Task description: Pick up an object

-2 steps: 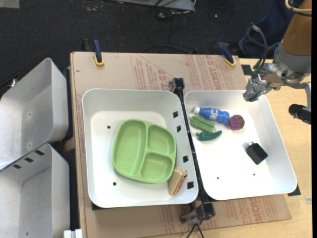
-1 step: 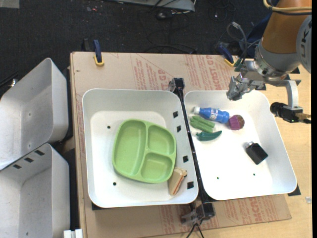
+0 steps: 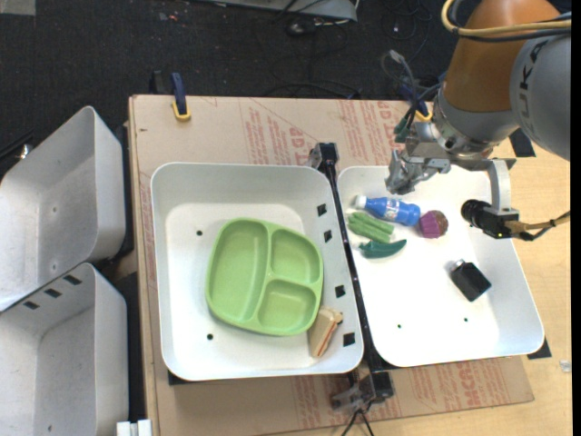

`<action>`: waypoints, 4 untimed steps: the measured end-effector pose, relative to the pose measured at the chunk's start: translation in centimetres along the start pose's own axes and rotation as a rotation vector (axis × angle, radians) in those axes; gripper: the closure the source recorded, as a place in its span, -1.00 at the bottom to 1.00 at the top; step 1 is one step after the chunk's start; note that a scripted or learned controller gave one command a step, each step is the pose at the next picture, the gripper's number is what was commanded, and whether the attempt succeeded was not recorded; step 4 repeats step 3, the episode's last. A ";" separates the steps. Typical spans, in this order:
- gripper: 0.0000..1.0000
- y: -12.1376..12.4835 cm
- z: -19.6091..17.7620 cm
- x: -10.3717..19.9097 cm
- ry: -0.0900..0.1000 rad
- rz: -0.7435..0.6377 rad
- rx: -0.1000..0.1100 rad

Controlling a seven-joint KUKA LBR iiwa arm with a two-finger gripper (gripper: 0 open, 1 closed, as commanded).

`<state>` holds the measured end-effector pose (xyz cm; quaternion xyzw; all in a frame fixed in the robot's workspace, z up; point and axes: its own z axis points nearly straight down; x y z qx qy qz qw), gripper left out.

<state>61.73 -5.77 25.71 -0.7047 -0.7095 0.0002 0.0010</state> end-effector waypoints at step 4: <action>1.00 -0.2 2.6 15.3 0.001 -0.001 0.001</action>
